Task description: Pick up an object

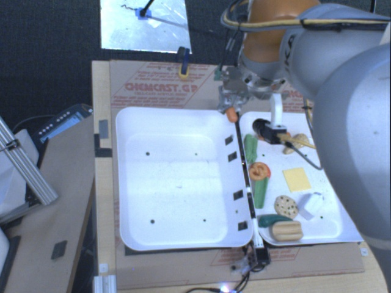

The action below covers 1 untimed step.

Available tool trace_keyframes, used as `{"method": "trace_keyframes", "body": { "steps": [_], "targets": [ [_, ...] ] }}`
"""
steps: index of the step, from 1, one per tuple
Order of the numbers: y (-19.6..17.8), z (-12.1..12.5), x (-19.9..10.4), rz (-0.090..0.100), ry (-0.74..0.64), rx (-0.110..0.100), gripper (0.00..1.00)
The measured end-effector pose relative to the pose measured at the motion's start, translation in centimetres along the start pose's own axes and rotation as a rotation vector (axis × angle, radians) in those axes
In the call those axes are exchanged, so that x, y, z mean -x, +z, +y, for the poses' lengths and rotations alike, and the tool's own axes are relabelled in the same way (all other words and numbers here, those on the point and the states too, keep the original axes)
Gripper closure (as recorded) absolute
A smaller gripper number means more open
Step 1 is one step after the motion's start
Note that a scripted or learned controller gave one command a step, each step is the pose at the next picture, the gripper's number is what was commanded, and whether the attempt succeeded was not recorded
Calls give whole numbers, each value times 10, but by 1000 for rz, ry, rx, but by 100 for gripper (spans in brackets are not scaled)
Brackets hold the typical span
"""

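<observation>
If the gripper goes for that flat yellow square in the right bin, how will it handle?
The yellow square lies flat on the right bin floor, so fingers probably find little edge and may just slide it. It looks thin, likely light. It seems to lie apart from the cookie, so a push shouldn't disturb much.

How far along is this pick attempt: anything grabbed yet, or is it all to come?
Nothing looks picked up yet. The gripper sits at the far edge between the bins, close to a small orange object; whether it grips that is unclear. The yellow square, cookie, bread roll and green pieces lie in the right bin. The grasp and lift remain.
</observation>
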State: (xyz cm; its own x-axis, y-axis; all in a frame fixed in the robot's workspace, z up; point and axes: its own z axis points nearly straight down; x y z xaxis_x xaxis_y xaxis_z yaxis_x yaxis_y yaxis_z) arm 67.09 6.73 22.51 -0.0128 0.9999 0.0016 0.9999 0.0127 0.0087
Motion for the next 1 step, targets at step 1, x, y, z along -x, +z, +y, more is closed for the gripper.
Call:
{"method": "trace_keyframes", "body": {
  "steps": [1],
  "targets": [
    [-131, 0, -28, 2, 4, 7, 100]
  ]
}}
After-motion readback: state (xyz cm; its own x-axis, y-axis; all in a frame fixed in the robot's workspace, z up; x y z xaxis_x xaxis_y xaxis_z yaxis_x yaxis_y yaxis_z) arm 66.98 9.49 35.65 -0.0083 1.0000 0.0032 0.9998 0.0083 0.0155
